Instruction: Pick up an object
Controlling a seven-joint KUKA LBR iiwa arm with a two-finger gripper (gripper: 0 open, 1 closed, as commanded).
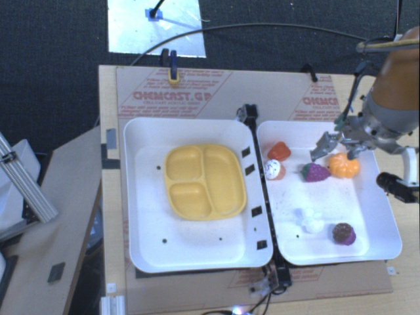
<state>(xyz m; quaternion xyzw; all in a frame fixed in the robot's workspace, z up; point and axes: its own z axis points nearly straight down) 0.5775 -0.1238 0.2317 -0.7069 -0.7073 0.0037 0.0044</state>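
The right bin (387,231) holds several small toys. A red piece (279,151) lies at its upper left, with a white round piece (272,170) just below it. A purple grape-like toy (316,172) and an orange pumpkin-like toy (344,166) sit side by side in the upper middle. A white toy (311,220) and a dark maroon ball (343,233) lie nearer the front. My gripper (336,147) hangs over the purple and orange toys, with its grey fingers spread and nothing between them.
The left bin (141,176) holds a yellow divided plate (202,181). A black clip strip (257,195) runs between the bins. A black part of the arm (397,187) juts over the right bin's right rim. A blue and yellow clamp (172,66) stands at the board's far edge.
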